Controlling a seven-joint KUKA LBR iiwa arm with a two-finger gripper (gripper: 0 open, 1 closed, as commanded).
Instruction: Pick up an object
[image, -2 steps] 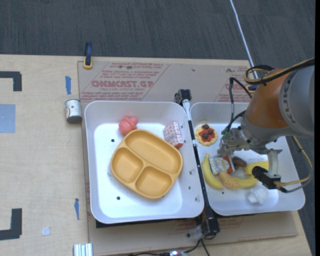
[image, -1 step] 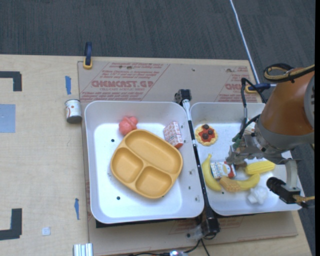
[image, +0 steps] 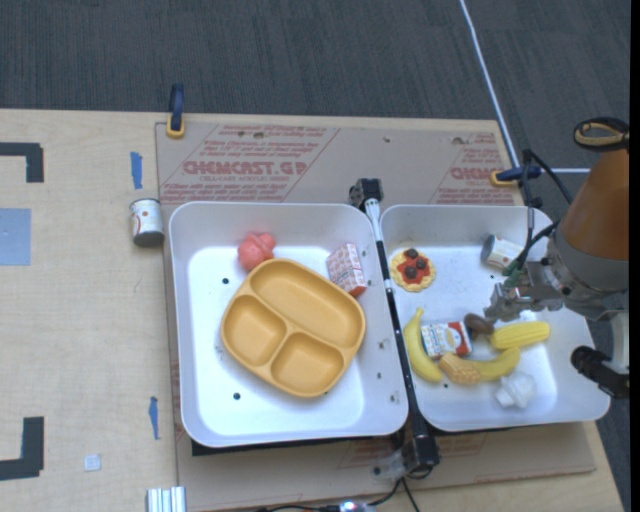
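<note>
Hovering low over the right bin (image: 590, 400), the gripper (image: 512, 298) sits just above the corn cob (image: 520, 334) beside the banana (image: 455, 368). Whether it grips anything, I cannot tell. Likely reaching; next comes closing and lifting.

Corn cob (image: 521, 335): yellow, laid nearly level in the right bin, just below the hand (image: 512, 297).
Banana (image: 428, 352): yellow, curved, laid beside the bin's left wall.
Packet (image: 440, 340): red and white, rested against the banana.
Fried piece (image: 470, 372): golden, set at the banana's lower end.
Tart (image: 412, 268): round, yellow, topped with dark berries, placed near the upper left corner.
White lump (image: 516, 392): placed near the front wall.
</note>
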